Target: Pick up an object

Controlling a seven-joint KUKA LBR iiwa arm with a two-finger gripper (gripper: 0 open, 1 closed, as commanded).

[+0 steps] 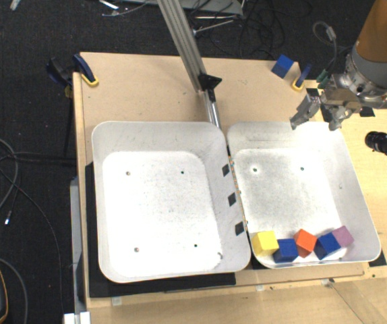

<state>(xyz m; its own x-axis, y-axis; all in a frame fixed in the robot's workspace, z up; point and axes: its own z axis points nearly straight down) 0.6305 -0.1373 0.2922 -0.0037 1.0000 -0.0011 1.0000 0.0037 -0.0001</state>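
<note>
camera view, arm: grey with an orange band, reaching in from the right, wrist above the far right corner of the right bin (pixel 355 181).
camera view, gripper (pixel 318 119): over the right bin's far rim, fingers spread apart with nothing between them.
camera view, blocks: a row along the right bin's near wall, well apart from the gripper: yellow block (pixel 265 241), blue block (pixel 286 250), orange block (pixel 306 241), second blue block (pixel 327 244), purple block (pixel 342 236).
camera view, left bin (pixel 106 181): beside the right bin.
camera view, bench: a loose blue block (pixel 283 65) near the far edge.
</note>
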